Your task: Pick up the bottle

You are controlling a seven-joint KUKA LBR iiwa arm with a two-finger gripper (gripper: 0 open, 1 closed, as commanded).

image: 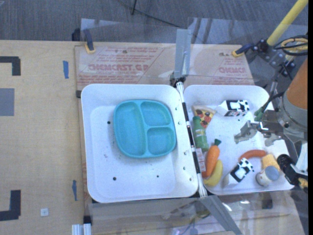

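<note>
While the arm reached in from the right, the scene stood thus:
Gripper [246, 131]: over the right bin [230, 93] — fingers apart, clamped on nothing.
Bottle [199, 132]: green, lying along that bin's left wall, beside the carrot [212, 159].
Left bin [93, 131]: held a blue plate [145, 128].

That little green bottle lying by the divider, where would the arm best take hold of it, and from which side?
Probably from straight above, across the middle of the green bottle. It lies flat, long axis running along the bin wall, so its narrow width suits a two-finger pinch. The wall crowds its left side, the pizza slice its top end, and the carrot its lower end; its middle is freest.
</note>
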